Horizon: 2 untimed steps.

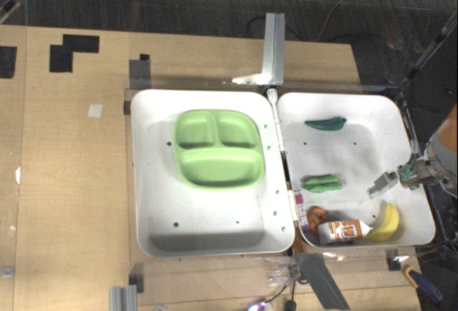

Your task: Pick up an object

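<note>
Wood tabletop (64, 181), dark carpet behind, two white bins; arm reaching in from the right.

Left bin (150, 231) holds a green tray (218, 147). Right bin (372, 124) has the pickables: dark green pepper (326, 124) near the top, lighter green piece (322, 183) mid-bin, banana (386, 222), a small carton (343, 231) and a brown item (315, 216) along the bottom wall. My gripper (390, 181) sits at the right bin's right side, just above the banana, nothing between the fingers that I can see; released or clenched, can't tell. Banana looks like the nearest target, I'd guess. To do it well I'd center over its middle, line the fingers across the curve rather than along it, drop straight down, and stay off the bin wall and the carton just beside it.
</note>
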{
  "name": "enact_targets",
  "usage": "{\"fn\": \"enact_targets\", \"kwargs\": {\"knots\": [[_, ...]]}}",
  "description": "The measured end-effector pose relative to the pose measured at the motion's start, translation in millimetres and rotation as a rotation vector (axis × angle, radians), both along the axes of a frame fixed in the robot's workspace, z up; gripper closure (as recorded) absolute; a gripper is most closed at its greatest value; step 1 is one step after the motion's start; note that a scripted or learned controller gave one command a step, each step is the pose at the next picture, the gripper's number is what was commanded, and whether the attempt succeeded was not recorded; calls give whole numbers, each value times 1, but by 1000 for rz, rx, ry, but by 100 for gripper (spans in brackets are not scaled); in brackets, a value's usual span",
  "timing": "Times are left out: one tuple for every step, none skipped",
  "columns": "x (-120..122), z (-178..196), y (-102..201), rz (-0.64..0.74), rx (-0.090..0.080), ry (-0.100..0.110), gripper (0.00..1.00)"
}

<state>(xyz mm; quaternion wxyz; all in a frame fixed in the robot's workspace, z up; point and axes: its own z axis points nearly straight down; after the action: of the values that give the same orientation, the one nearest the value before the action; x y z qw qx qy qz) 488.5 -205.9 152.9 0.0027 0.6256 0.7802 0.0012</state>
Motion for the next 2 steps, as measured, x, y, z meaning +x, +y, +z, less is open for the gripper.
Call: {"fn": "enact_targets", "kwargs": {"knots": [[0, 0, 0, 0, 0, 0, 0], [3, -61, -1, 11, -3, -10, 0]]}}
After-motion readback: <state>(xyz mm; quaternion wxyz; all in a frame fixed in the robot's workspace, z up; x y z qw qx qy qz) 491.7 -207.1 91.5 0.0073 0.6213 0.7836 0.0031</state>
